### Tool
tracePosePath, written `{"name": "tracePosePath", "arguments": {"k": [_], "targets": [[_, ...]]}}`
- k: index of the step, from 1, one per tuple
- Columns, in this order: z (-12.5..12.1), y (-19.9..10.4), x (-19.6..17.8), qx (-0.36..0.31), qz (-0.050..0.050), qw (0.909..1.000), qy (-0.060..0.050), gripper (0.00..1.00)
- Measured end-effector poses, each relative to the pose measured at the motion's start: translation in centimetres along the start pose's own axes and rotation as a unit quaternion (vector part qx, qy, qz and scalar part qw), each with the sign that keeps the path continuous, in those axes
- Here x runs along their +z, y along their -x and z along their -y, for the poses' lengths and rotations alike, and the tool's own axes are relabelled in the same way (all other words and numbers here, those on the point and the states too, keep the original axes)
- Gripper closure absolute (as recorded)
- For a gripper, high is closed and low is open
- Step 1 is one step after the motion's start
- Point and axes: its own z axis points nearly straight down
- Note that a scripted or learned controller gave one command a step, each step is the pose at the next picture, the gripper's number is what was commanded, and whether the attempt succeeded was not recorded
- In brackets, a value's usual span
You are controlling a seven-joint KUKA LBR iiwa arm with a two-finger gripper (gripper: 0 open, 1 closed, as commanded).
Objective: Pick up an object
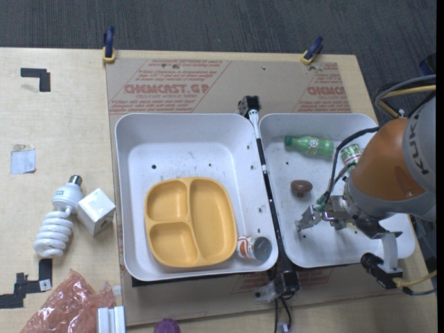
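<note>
While nothing sits between the fingers, pick is judged not yet done.
Arm point(388, 168): over right bin point(347, 255), wrist low.
Left bin point(132, 186): holds yellow tray point(189, 222); small can point(253, 248) beside it.
Green bottle point(310, 145): right bin, far end.
Gripper point(309, 220): jaws spread, empty, near bin floor.
Brown object point(300, 187): nearest candidate, just beyond gripper, apart.
Left to do: close on obj, lift.
</note>
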Motion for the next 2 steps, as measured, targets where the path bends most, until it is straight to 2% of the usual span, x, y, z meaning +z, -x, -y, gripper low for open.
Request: {"name": "tracePosePath", "arguments": {"k": [1,2], "targets": [[-0.1,0.1,-1.0,0.001,0.0,1.0,0.001,1.0],[-6.4,-6.6,-10.0,-0.002,0.001,1.0,0.0,1.0]]}}
